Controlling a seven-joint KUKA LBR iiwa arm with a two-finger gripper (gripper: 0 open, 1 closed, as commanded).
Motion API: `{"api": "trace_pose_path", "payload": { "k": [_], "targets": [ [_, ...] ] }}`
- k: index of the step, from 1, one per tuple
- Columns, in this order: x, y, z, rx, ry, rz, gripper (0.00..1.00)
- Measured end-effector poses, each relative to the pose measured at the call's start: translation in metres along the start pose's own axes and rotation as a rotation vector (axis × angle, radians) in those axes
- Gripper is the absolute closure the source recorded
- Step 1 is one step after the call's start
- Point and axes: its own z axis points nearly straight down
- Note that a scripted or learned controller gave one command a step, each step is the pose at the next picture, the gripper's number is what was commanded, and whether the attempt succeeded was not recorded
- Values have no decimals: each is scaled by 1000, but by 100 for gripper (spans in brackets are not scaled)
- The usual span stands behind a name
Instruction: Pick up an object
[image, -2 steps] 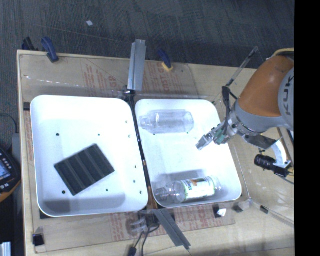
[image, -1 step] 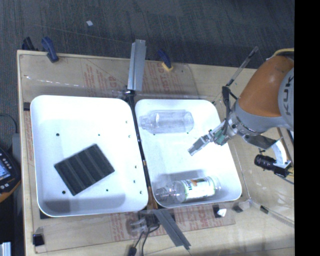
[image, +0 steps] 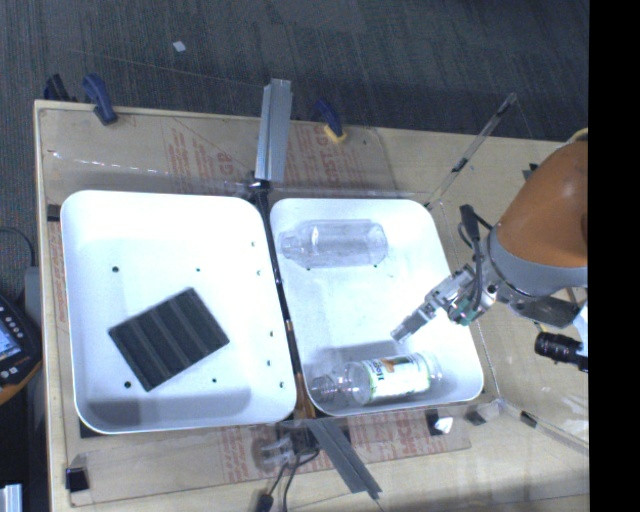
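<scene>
The arm enters from the right and is cut off at the frame edge, so little more than its orange band and grey wrist can be seen. The tool is small and seen at a slant over the right bin; whether it is wide or narrow cannot be told, and nothing is visibly caught in it.

Just below its tip, a clear bottle with a green-and-white label lies on its side against the bin's near wall. A second clear bottle, without any label that can be made out, lies on its side near the far wall; its transparent body is hard to separate from the white floor.

The left bin holds a dark ribbed rectangular pad, lying flat and turned at an angle. Blue clamps grip the table's far edge.
</scene>
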Motion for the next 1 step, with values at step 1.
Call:
{"api": "trace_pose_path", "payload": {
  "k": [1],
  "targets": [
    [-7, 12, -42, -2, -5, -229, 0]
  ]
}}
